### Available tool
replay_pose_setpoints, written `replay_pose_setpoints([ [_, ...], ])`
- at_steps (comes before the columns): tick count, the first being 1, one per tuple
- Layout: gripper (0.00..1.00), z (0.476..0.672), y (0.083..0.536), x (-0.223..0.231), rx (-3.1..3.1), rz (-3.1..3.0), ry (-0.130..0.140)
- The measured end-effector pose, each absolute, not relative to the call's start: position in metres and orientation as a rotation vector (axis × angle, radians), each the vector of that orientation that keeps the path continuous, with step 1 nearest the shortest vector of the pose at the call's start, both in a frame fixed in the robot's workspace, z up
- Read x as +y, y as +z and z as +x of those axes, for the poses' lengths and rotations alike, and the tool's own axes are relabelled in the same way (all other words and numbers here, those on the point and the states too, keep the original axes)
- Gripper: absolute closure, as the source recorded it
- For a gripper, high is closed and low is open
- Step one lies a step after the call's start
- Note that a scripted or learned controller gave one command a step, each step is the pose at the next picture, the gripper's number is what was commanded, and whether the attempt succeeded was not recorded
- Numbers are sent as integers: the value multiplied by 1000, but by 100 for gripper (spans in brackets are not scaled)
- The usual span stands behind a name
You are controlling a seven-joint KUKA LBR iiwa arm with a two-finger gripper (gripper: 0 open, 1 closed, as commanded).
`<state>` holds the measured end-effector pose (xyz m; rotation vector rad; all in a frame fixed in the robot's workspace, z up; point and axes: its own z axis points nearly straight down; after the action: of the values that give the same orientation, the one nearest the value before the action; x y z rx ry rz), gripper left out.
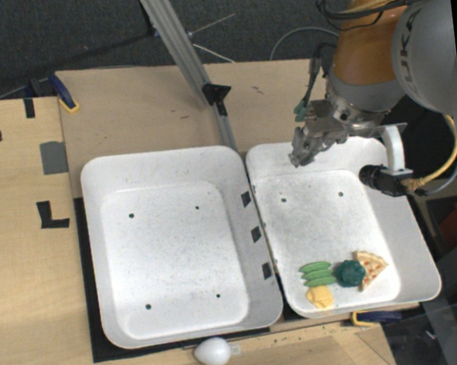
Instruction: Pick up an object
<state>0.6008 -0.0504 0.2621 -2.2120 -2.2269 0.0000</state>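
camera view: gripper (301, 156) over right bin's far rim, fingers unclear, toys (343, 274) well nearer.

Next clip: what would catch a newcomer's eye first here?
Probably the big grey and orange arm at the upper right, its gripper over the right bin's far edge. Next, the little cluster of colourful toys in that bin's near corner, and a white egg on the bench below the left bin.

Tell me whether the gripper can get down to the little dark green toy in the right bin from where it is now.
Probably yes. The gripper hangs over the far edge of the right bin, with bare bin floor between it and the dark green toy. Neighbouring toys crowd it, so a clean grasp looks harder.
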Motion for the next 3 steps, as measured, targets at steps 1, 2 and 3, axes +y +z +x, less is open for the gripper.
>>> replay_pose_setpoints([
  [1,100,603,261,3,-2228,-2212,0],
  [2,100,604,236,52,-2225,-2212,5],
  [3,100,606,232,98,-2227,-2214,2],
])
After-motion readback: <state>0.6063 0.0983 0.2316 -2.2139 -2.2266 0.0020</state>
